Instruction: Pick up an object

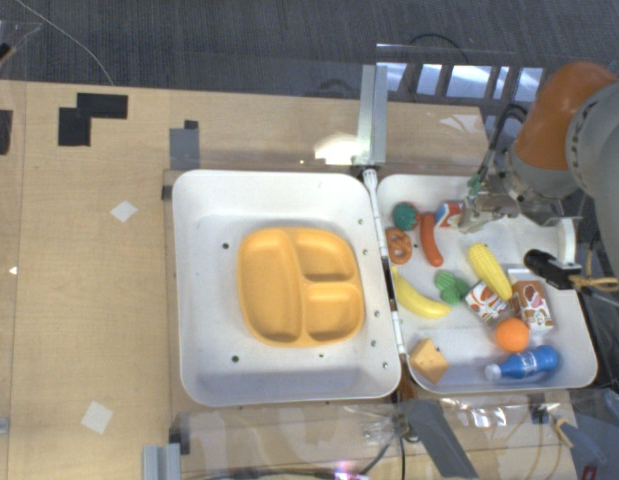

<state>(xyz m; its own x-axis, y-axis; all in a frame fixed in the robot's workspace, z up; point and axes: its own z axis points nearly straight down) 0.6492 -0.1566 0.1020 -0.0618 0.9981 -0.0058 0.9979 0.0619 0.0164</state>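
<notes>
The gripper (481,206) is seen low over the right bin (579,368), its grip state impossible to tell. The hot dog (430,240) lies just beside it, long axis running up-down.

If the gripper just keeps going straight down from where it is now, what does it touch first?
Most likely the red-and-white item at the top of the right bin, or the bare bin floor just beside it. The gripper points down over that spot, beside the hot dog. Height is hard to judge from this slanted view.
</notes>
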